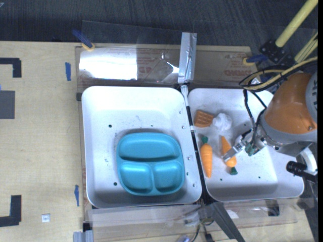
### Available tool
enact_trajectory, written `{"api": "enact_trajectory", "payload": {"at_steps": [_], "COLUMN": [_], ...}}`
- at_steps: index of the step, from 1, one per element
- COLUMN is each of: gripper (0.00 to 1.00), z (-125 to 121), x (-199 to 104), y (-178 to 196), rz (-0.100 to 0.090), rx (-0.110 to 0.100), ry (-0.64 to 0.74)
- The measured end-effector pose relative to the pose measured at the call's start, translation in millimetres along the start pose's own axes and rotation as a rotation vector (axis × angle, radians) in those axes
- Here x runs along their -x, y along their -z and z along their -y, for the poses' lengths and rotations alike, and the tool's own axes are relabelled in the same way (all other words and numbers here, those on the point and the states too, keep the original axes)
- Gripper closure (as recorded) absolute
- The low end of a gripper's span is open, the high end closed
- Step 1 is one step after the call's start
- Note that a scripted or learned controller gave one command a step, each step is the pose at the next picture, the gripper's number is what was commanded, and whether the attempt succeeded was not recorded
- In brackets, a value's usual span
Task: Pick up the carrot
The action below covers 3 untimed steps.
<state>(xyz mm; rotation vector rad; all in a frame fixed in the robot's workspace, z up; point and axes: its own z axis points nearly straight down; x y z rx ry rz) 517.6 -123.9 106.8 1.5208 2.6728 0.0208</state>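
Two carrots lie in the right bin (262, 183). The larger one (206, 159) lies along the bin's left wall, its green top pointing to the back. A smaller carrot (226, 149) lies just right of it, green end (233, 171) toward the front. My gripper (246, 146) hangs low over the bin, right beside the smaller carrot on its right side and close to touching it. The grey arm with its orange band (287, 110) comes in from the right.
An orange waffle-like piece (204, 118) and a crumpled white item (221, 122) lie at the back of the right bin. A blue divided tray (150, 161) fills the middle of the left bin (101, 110). Cables and a yellow pole stand at the back right.
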Motion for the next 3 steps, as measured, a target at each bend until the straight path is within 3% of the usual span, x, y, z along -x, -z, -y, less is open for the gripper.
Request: {"api": "enact_trajectory", "payload": {"at_steps": [1, 2, 3], "gripper": [0.0, 0.0, 1.0], "z": [9, 13, 12], "x": [-13, -29, -29], "y": [0, -17, -7], "rz": [-0.012, -0.031, -0.03], "rx": [-0.005, -0.05, -0.047], "ry": [-0.319, -0.595, -0.592]}}
